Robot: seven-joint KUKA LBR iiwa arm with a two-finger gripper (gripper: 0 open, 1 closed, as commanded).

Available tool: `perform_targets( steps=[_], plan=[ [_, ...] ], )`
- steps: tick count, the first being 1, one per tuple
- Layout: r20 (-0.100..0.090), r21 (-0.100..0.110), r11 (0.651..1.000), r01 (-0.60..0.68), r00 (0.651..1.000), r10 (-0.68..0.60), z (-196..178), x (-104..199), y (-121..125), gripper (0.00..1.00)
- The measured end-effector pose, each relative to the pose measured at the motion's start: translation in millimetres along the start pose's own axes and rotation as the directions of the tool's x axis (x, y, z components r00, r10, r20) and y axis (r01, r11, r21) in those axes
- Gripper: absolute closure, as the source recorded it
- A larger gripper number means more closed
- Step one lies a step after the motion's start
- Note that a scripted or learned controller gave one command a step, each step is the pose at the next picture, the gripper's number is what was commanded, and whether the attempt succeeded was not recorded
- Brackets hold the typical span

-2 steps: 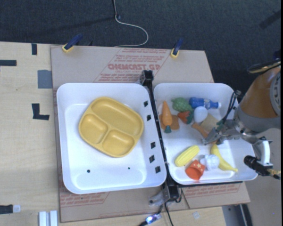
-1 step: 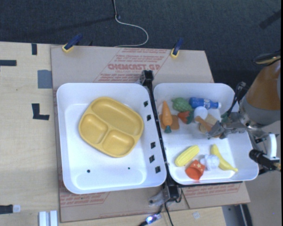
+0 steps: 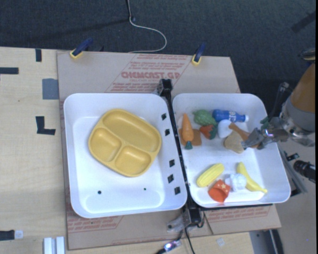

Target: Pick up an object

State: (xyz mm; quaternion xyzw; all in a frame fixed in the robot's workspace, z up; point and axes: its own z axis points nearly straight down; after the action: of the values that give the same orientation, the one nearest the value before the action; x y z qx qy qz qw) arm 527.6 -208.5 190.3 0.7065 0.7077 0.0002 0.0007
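Observation:
My gripper hangs low over the right side of the right bin, just right of a tan lump and a brown stick. I cannot tell if it touches either of them. Left of those lie a blue bottle, a green vegetable, a red piece and an orange carrot. Toward the front of the bin are a yellow corn cob, a banana, a red fruit and a small white item.
The left bin holds a yellow divided plate. Both bins sit on a cardboard sheet held by two clips at the back. The grey arm with its orange band comes in from the right edge.

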Motion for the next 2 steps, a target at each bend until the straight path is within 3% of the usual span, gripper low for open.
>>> perform_targets(
  steps=[1, 2],
  plan=[
    [-0.001, 0.001, 1.000, 0.001, 1.000, -0.001, -35, 1, 1, 1.00],
    [-0.003, 0.005, 1.000, 0.003, 1.000, -0.003, -41, 45, -15, 1.00]
  ],
)
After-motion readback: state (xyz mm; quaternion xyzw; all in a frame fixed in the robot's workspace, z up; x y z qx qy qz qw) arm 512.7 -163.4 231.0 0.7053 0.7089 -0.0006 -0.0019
